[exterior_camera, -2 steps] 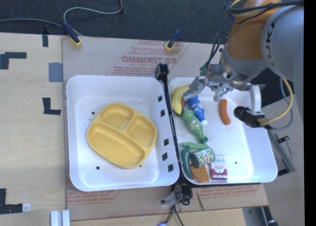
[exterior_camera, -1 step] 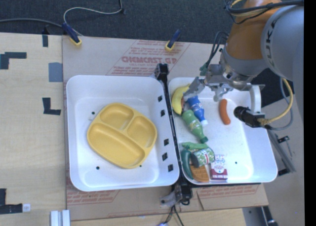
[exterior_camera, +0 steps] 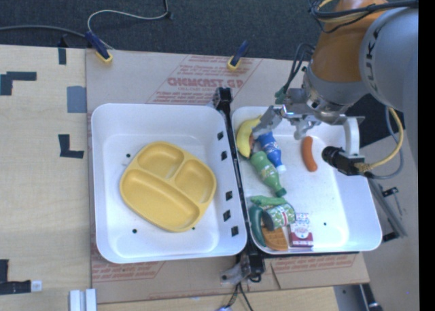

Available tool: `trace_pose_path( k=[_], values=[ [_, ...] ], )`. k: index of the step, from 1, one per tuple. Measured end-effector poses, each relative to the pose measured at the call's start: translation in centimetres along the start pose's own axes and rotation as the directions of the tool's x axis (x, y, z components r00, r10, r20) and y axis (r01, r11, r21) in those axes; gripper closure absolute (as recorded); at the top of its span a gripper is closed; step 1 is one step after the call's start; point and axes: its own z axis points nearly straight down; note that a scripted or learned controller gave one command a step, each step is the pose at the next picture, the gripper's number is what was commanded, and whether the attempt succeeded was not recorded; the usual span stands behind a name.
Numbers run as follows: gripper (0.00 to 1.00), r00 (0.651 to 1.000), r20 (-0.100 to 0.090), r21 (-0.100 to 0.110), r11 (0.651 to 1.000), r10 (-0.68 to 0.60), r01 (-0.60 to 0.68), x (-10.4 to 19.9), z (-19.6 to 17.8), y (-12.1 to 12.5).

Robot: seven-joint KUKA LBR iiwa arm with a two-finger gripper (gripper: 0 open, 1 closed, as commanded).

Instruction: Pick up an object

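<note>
Objects for picking lie in the right bin (exterior_camera: 353, 231): a yellow banana (exterior_camera: 243, 136) by the bin's left wall, a small bottle with a blue label and white cap (exterior_camera: 270, 151) just beside it, a green bottle (exterior_camera: 267, 172) lying slantwise below that, and an orange-red sausage-shaped piece (exterior_camera: 309, 153) apart on bare white floor toward the right. At the near edge of this bin sits a cluster: a green packet or can (exterior_camera: 277, 214), a brownish waffle-like piece (exterior_camera: 275, 238) and a small red and white carton (exterior_camera: 301, 231) whose print is too small to read.

The left bin (exterior_camera: 109, 187) holds a yellow divided plate (exterior_camera: 168, 185) with three compartments, lying tilted near the middle.

The hand (exterior_camera: 285, 121) hangs over the far part of the right bin, above the banana's upper end and the blue-labelled bottle; whether it is open or closed cannot be told, and nothing is visibly held. The grey arm (exterior_camera: 394, 45) carries dark letters, partly seen, reading "KU" on its side, above the orange band (exterior_camera: 343, 34).

Both bins rest on a cardboard sheet (exterior_camera: 136, 85) printed in red with "CHEMCAST GP", fixed by two yellow and blue clamps (exterior_camera: 99, 46) at its far edge. The bench (exterior_camera: 34, 187) to the left is light wood with dark tape marks.
</note>
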Motion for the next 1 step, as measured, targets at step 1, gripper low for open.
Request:
trace_pose_path(
  k=[1],
  values=[
    [0.0,1.0,0.0,0.0,1.0,0.0,0.0,0.0,0.0,0.0]
  ],
)
